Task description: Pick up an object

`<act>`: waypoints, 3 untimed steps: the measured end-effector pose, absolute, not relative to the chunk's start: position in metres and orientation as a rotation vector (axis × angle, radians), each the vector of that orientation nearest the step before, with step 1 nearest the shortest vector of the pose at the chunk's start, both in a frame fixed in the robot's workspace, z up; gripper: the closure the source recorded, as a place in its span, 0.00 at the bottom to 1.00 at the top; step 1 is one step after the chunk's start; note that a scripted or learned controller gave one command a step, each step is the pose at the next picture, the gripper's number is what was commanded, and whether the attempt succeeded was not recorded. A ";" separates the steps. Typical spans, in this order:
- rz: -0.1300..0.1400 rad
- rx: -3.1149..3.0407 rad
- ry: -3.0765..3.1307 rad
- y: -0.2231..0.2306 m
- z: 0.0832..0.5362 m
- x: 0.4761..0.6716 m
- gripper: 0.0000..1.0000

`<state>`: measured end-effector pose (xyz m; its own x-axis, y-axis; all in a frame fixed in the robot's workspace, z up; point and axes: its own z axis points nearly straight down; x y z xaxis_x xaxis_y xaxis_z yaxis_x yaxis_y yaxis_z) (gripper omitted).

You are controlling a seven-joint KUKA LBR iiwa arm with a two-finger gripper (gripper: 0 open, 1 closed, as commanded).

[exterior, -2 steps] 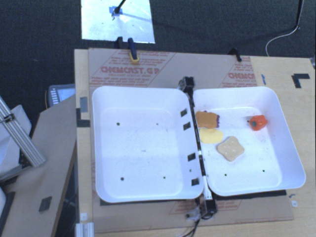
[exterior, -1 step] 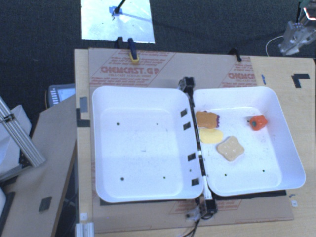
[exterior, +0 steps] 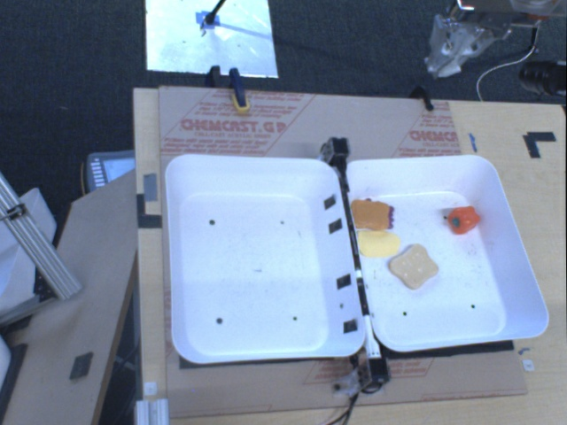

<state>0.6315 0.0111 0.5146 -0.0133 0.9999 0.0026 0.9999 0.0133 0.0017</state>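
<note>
Your gripper (exterior: 446, 53) hangs at the top right of the view, above the dark floor beyond the bench (exterior: 540, 184) and well clear of both bins. It shows as a pale, blurred shape, so you cannot tell how it is set; nothing appears to be hanging from it, though the blur makes that less than certain.

The brown board (exterior: 266, 124) under the bins carries red print that reads roughly "CHEMCAST GP", once behind the left bin (exterior: 252, 255) and again, slanted, behind the right bin (exterior: 443, 255). More red print shows on the board's front edge, too small to read.

Your candidates all lie in the right bin. An orange block (exterior: 370, 214) with a purple edge sits near the bin's left wall, and a flat pale yellow piece (exterior: 379, 243) lies just in front of it, touching or nearly so. A tan, toast-shaped piece (exterior: 414, 266) lies just beside the yellow one, toward the front. A small red-orange piece (exterior: 462, 220) with a dark spot lies apart from them, toward the bin's right side.
</note>
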 end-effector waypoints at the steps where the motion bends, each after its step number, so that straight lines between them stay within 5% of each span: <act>1: -0.006 -2.208 -2.235 0.093 0.501 0.670 1.00; 2: -0.002 -2.205 -2.234 0.191 0.467 0.667 1.00; 3: -0.008 -2.213 -2.232 0.237 0.487 0.668 1.00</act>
<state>0.6679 0.2373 0.4868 -0.0084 1.0000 0.0028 1.0000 0.0083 0.0046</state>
